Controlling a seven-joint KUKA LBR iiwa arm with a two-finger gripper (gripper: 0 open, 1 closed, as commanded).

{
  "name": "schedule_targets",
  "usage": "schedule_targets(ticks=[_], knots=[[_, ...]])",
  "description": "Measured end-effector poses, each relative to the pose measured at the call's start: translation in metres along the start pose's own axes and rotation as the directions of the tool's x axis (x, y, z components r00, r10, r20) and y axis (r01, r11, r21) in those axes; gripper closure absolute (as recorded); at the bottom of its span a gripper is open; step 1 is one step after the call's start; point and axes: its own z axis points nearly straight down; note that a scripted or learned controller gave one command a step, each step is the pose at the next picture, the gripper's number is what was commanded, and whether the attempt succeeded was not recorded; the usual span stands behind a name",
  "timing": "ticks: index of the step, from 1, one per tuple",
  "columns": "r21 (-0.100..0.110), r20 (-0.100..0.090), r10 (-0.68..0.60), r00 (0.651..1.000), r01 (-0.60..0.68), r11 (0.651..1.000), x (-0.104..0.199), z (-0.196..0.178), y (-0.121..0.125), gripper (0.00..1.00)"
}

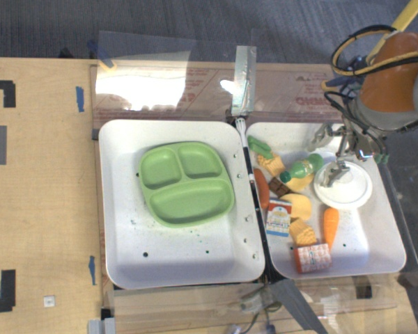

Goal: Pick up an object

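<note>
- We take the white plate (pixel 348 190) as the likely target: it lies near the back-right of the right bin (pixel 390 252), directly beneath the gripper (pixel 336 171).
- We cannot tell the gripper's state from this slant.
- The carrot (pixel 330 227) lies just in front of the plate, its long axis running front to back.
- Toy foods crowd the bin's left side; the left bin (pixel 118 207) holds a green divided tray (pixel 187 183).

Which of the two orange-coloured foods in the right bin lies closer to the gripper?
The orange carrot, just below the white round plate under the gripper; the reddish sausage lies along the bin's left wall.
</note>
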Motion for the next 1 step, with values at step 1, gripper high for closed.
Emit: schedule_targets(ticks=[1], knots=[[-0.001, -0.004, 0.277, 0.961, -0.277, 0.961, 0.0154, 0.028, 0.053, 0.0]])
